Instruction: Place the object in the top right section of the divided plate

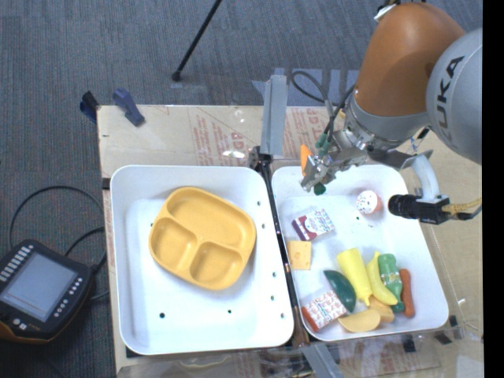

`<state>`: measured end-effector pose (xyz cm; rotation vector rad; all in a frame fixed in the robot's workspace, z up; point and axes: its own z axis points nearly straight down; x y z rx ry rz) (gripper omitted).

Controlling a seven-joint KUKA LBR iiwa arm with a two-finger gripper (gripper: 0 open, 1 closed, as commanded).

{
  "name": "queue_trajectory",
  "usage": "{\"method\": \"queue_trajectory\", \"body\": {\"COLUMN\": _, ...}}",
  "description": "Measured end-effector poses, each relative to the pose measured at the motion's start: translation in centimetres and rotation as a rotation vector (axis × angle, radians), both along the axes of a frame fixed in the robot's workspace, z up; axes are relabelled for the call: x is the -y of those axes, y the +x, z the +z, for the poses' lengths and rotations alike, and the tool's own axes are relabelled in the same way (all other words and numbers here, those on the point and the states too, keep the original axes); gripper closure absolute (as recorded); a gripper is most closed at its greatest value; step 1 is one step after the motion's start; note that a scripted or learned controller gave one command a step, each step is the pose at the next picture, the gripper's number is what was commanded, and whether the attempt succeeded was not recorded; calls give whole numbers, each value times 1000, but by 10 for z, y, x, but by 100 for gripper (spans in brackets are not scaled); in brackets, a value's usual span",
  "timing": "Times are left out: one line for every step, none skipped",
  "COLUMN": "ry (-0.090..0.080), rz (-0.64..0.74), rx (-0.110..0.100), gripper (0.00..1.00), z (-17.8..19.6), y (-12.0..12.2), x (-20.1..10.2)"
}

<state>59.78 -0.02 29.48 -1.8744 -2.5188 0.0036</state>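
A grey handheld control pendant with a screen (35,286) lies on the dark carpet at far left. On the cardboard-covered surface (181,128), the left white bin (130,321) carries a yellow plastic divided plate (203,237), its sections bare. In the right white bin (429,266) lie a small maroon-and-white carton (313,225), a cheese-coloured wedge (298,254) and a heap of toy food (370,286). Above that bin's far left corner hangs the tool (316,176) of the grey-and-orange arm (409,50); whether it is spread or pinching anything cannot be told.

bright, even light; slightly soft.
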Motion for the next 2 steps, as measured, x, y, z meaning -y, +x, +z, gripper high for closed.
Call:
{"method": "queue_trajectory", "body": {"ry": 1, "rz": 392, "rx": 9, "gripper": 100, "z": 145, "y": 21, "x": -72}}
{"method": "queue_trajectory", "body": {"ry": 2, "rz": 562, "rx": -3, "gripper": 100, "z": 76, "y": 22, "x": -154}}
